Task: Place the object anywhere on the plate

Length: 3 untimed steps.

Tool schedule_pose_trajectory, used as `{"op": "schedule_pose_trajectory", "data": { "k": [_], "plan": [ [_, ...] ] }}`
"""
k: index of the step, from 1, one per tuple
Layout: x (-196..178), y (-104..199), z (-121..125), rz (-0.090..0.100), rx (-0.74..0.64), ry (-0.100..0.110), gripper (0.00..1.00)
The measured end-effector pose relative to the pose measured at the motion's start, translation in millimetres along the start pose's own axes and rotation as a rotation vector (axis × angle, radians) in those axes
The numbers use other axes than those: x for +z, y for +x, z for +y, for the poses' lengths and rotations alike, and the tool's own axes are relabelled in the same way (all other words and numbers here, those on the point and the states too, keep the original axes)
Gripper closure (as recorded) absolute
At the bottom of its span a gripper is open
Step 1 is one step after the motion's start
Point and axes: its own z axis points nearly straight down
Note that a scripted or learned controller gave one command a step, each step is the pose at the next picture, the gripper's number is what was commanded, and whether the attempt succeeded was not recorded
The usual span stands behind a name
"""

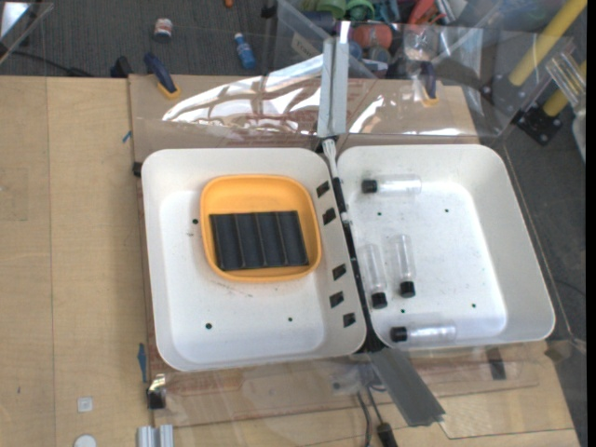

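Note:
An orange plate (216, 198) with rounded corners lies in the left white bin (177, 324), towards its far side. A black ribbed rectangular block (258, 240) rests flat on the plate, covering most of its middle. Several clear tubes with black caps lie in the right white bin (494, 250): one near the far edge (393, 186), two side by side near the divider (374, 270) (402, 261), and one along the near edge (426, 332).
A clear plastic box of colourful toys (391, 7) stands behind the bins. A metal bar (331, 82) runs back from the divider between the bins. Small black clips (337, 272) line the divider. Bare wooden bench (65, 250) lies to the left.

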Motion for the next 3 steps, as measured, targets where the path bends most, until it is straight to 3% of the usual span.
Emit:
{"op": "schedule_pose_trajectory", "data": {
  "k": [1, 3],
  "plan": [
    [0.5, -11.1, -2.6, -0.001, -0.393, -0.002, 1.0],
    [1.6, -1.3, -0.3, -0.005, -1.139, -0.003, 1.0]
  ]
}}
